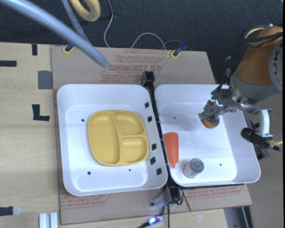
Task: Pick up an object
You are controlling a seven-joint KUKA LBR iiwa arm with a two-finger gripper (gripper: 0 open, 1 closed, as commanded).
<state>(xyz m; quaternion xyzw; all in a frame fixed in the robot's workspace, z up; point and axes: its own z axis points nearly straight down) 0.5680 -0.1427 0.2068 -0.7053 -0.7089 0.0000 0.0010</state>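
Note:
My gripper hangs over the right bin, near its upper right part, reaching in from the right. A small orange-brown round object sits right under its fingertips, and the fingers look closed around its top. An orange carrot-shaped object lies along the right bin's left wall. A small grey and white cylinder rests near that bin's front. A yellow divided plate lies in the middle of the left bin.
A black divider strip runs between the two bins. Both bins stand on a cardboard sheet on the wooden bench. The arm's grey body with its orange band rises at the right edge.

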